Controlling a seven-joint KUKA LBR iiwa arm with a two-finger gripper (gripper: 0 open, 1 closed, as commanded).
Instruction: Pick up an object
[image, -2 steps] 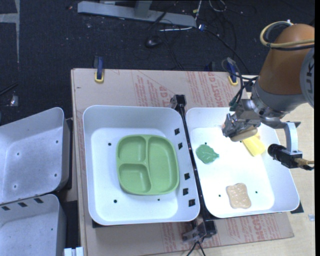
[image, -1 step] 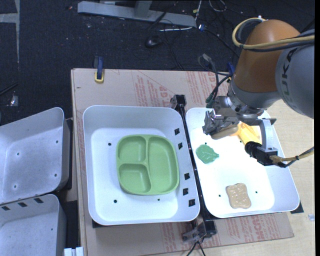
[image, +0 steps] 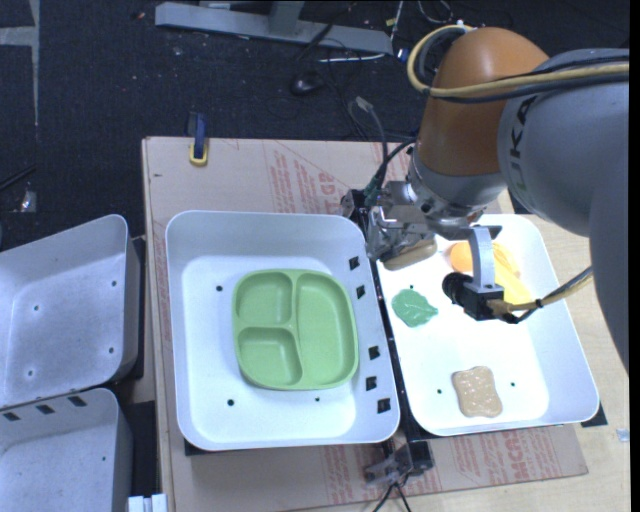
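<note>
My gripper (image: 392, 238) hangs low over the far left corner of the right bin (image: 560, 340), close to the wall between the two bins. A tan flat piece (image: 410, 253) shows just beneath it, partly hidden; whether it is held cannot be told. A green leaf-shaped item (image: 412, 307) lies a little nearer to the front. An orange item (image: 460, 256) and a yellow item (image: 510, 275) lie to the right, partly covered by the wrist. A tan toast-like piece (image: 477, 391) rests near the bin's front.
The left bin (image: 190, 300) holds a green divided plate (image: 296, 329). The grey arm with its orange band (image: 480, 70) covers the far right part of the right bin. White trays (image: 60, 300) lie off the bench at the left.
</note>
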